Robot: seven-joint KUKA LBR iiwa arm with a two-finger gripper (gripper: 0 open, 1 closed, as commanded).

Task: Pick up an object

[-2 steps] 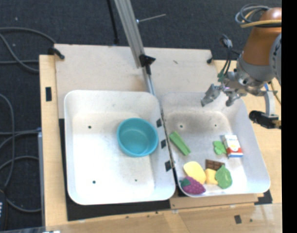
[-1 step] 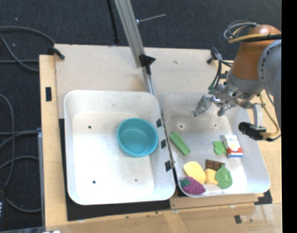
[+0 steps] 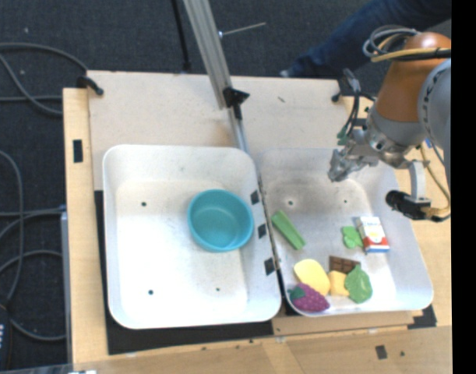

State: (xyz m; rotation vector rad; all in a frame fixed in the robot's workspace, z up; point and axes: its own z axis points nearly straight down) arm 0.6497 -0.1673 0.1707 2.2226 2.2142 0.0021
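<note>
An object is what you are after, and the right bin [image 3: 393, 189] gives you several: a green stick [image 3: 287, 231] lying alone near the bin's left wall, a small red and white carton [image 3: 373, 234] with a green lump [image 3: 351, 236] touching its left side, and a tight cluster at the near edge made of a yellow piece [image 3: 312, 274], purple grapes [image 3: 308, 298], a brown block [image 3: 343, 265] and a leafy green piece [image 3: 359, 284]. The left bin [image 3: 128, 201] holds a blue bowl [image 3: 220, 220].

Your gripper [image 3: 340, 167] hangs over the far part of the right bin, above bare floor, well apart from every item. From this slant you cannot tell whether its jaws are spread or pressed together, and nothing shows between them.

Go for the green stick. It has free space on both long sides, so the fingers can come down without nudging a neighbour. Turn the wrist so they straddle its narrow width, and centre over its middle before descending. Avoid the crowded near edge, where a grasp would likely catch two things or slip off.
</note>
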